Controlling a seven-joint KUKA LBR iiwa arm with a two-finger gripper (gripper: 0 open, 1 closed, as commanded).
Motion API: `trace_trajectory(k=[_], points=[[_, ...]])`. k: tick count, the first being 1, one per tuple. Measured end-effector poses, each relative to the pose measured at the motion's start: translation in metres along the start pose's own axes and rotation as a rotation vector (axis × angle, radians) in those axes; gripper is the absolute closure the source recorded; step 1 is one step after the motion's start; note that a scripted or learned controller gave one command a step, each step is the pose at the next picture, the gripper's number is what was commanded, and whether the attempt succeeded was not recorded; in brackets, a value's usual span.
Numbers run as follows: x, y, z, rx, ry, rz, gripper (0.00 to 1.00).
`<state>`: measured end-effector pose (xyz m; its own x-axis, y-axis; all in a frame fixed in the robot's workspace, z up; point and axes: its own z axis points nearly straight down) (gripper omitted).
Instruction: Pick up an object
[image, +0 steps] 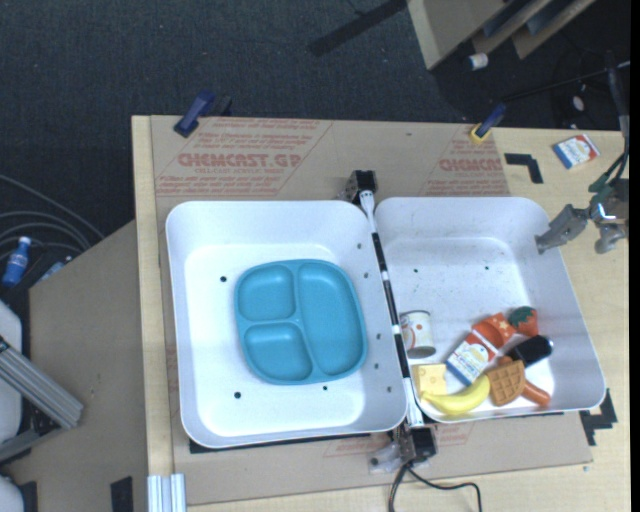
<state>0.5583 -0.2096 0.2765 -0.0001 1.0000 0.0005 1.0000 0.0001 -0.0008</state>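
Blue divided plate (299, 321) in left bin (190, 300), toy foods in right bin (470, 225), end effector (585, 225) grip unclear

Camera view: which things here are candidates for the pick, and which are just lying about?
Job:
banana
waffle
cheese wedge
small carton
white cup
gripper

Lying about:
blue divided plate
blue clamp
small box on the bench

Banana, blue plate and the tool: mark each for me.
banana (456, 401): camera view, middle of its yellow curve.
blue plate (299, 320): camera view, ridge where its compartments meet.
tool (583, 226): camera view, right edge, midway between its fingertips.
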Motion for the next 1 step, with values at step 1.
trace_trajectory(k=[1], points=[[-0.0144,-0.0796,0.0964,0.001,0.0,0.001,0.0]])
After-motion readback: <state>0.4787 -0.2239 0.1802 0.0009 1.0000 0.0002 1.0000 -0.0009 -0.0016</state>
